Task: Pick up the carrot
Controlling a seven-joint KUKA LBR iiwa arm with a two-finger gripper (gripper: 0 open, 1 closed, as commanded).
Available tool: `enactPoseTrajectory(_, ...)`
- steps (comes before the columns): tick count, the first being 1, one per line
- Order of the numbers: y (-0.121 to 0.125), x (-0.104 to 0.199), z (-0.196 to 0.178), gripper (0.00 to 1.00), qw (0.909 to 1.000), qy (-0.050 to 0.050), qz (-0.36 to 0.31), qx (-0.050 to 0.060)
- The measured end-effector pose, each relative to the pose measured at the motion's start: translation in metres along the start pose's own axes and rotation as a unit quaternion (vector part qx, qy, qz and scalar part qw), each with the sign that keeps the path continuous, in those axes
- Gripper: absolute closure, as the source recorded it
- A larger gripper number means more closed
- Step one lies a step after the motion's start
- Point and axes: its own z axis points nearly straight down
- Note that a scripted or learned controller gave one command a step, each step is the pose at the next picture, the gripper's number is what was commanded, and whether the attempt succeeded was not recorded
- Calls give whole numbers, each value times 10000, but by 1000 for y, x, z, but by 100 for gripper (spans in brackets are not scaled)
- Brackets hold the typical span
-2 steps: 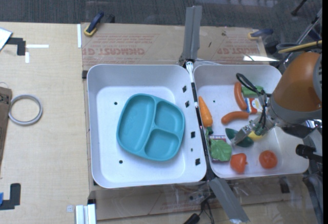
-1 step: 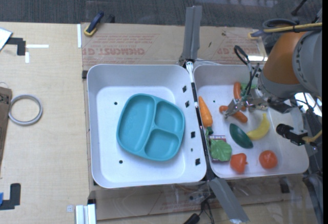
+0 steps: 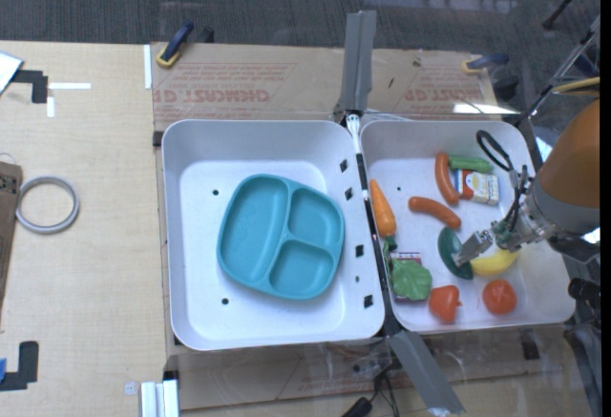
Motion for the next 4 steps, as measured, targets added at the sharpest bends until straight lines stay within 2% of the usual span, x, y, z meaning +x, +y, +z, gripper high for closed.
enactPoseTrajectory(1, -15, 36, 18, 0, 9400, 6, 3411, 12)
enactPoseTrajectory(2, 86, 5, 18, 0, 8615, -5, 5078, 15)
enactPoseTrajectory(3, 74, -44, 18, 0, 9126, 45, 4087, 34)
enactPoseTrajectory(4, 52, -41, 15, 0, 8500, 61, 5267, -28)
